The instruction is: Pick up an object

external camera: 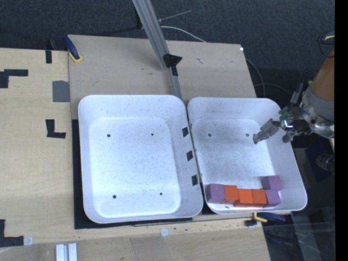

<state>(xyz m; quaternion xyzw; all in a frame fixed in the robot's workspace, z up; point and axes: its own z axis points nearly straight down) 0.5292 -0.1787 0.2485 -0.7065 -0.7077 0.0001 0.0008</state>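
A row of small blocks lies along the near wall of the right bin (283, 162): a purple block (216, 192), orange blocks (246, 197) beside it, and two more purple blocks (272, 182) at the right end. My gripper (272, 135) hangs over the right bin's far right side, well behind the blocks. It is open, one grey finger (264, 131) slanting left, and nothing is between the fingers. The arm comes in from the right edge.
The left bin (87, 145) sits against the right one. A slanted metal pole (155, 31) rises from behind the seam between the bins. Blue-and-yellow clamps sit at the bench's far left corner (73, 49) and near edge (266, 217).
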